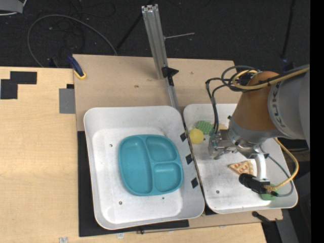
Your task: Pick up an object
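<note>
The end effector [218, 147] is seen low in the right bin [223, 196]; how far it is opened cannot be told. A yellow ball [196, 135] lies just beside it at ten o'clock, a green piece [203, 126] behind that, a pizza slice [241, 167] near at four o'clock.

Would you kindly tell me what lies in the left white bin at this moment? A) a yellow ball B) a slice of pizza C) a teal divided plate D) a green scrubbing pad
C: the teal divided plate lies alone in the left bin, while the yellow ball sits in the right bin, where the arm reaches down.
</note>
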You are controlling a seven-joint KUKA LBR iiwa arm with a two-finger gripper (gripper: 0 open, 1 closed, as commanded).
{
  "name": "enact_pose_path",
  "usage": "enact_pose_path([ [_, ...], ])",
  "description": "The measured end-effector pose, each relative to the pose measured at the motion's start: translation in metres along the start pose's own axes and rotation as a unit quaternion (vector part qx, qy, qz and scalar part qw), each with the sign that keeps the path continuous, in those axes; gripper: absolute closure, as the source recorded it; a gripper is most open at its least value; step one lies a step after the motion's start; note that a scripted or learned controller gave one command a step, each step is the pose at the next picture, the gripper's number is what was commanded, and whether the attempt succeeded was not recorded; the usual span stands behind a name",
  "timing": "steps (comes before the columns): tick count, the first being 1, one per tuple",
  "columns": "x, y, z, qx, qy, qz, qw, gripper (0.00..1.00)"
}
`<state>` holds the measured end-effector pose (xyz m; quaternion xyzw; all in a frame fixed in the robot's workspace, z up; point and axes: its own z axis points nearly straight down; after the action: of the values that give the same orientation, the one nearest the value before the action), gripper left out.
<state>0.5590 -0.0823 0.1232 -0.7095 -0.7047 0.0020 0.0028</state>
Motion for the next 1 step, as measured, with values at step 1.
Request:
enact_pose_path([
  [1, -0.0044, 0.0014, -0.0425, -0.004, -0.001, -0.001, 1.0000, 1.00],
])
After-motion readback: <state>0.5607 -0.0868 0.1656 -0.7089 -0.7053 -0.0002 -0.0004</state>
